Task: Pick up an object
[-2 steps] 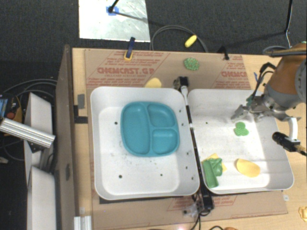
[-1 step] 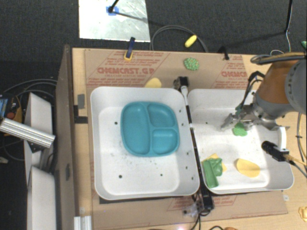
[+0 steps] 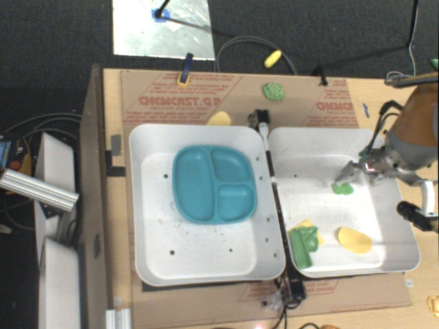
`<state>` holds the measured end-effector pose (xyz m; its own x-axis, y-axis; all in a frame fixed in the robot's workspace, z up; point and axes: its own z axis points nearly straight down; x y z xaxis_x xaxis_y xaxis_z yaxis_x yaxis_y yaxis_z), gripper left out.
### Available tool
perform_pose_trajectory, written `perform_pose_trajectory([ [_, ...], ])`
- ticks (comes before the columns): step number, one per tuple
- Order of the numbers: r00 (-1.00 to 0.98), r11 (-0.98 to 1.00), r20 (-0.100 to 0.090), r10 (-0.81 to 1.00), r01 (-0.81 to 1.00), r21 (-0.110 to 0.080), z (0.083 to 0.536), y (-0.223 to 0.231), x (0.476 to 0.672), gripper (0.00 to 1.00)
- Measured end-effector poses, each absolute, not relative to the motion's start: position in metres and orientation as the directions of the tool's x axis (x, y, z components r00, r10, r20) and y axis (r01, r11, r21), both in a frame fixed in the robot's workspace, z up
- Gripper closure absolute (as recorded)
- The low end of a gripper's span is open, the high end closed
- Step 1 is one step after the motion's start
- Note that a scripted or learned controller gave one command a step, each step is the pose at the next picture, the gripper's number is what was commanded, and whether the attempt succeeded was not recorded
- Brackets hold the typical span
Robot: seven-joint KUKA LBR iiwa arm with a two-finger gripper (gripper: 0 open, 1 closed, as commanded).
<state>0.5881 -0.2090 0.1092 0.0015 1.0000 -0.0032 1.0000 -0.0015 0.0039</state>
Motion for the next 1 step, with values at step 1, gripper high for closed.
perform_pose_trajectory([
  [1,-0.006,0.006,0.002,1.0,1.0,-0.001,0.0831,-0.1701,0.584,0.0],
])
